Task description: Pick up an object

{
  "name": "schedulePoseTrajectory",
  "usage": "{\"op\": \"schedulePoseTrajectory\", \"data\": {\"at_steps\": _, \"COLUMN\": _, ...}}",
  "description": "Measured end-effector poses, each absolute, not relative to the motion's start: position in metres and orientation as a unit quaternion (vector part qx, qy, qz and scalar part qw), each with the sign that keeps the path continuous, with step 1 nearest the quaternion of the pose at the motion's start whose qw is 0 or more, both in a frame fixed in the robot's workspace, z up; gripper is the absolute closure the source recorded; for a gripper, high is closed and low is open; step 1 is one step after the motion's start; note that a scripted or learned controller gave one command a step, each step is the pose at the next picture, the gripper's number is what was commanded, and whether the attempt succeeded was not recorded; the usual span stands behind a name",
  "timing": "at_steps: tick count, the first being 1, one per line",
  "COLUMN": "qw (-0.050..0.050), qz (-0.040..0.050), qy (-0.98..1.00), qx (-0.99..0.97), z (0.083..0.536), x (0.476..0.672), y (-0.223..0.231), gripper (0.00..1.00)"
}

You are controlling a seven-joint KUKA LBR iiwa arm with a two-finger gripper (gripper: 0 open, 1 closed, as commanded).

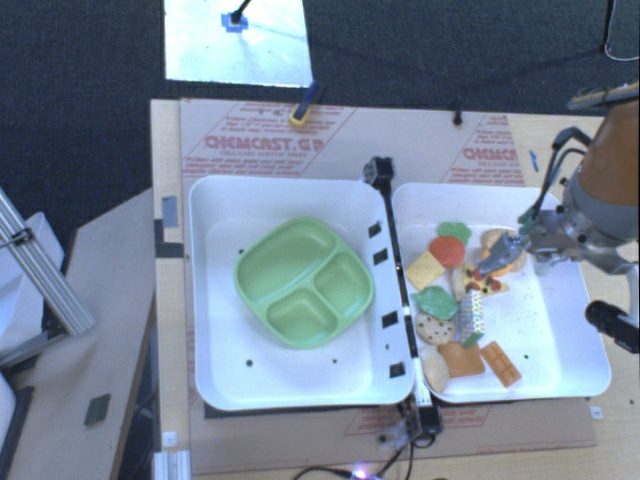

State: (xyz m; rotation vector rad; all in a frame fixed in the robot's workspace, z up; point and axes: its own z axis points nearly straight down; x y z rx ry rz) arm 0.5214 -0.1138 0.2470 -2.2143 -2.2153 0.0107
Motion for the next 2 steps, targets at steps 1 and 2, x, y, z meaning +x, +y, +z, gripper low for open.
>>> {"op": "schedulePoseTrajectory", "data": {"at_steps": 1, "qw": 0.0, "qz": -0.0006, "qy": -0.708, "qx": -0.706, "z": 0.253, "x": 0.524, "y": -0.114, "gripper": 0.0}}
{"op": "schedulePoseTrajectory", "data": {"at_steps": 2, "qw": 0.001, "qz": 0.0002, "qy": -0.708, "qx": -0.707, "z": 0.212, "x": 0.525, "y": -0.113, "gripper": 0.0}}
